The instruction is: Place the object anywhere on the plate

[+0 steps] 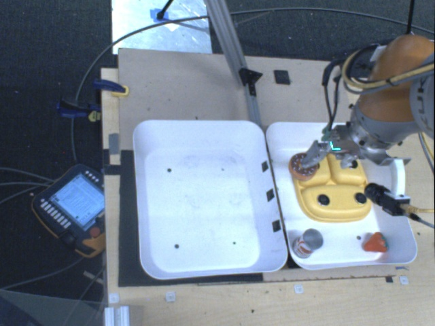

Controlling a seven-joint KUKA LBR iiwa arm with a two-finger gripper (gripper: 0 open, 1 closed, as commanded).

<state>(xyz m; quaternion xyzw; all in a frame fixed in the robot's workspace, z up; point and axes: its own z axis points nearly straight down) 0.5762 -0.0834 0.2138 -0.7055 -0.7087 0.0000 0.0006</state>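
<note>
Resting on tan bench (190, 87): two white bins (197, 195), dark floor.

The table (183, 87) has a bare brown top, set at a slight slant in the camera view; two shallow white bins lie on it side by side, their inner rims touching; the left bin (200, 195) takes up the middle of the top; the right bin (401, 246) sits against its right side, near the table's right end; a grey metal bar (234, 43) crosses the far edge and ends at a black bracket (249, 77); a small black square (282, 77) lies just beside it; blue and yellow clamps (102, 87) grip the left edge.
</note>
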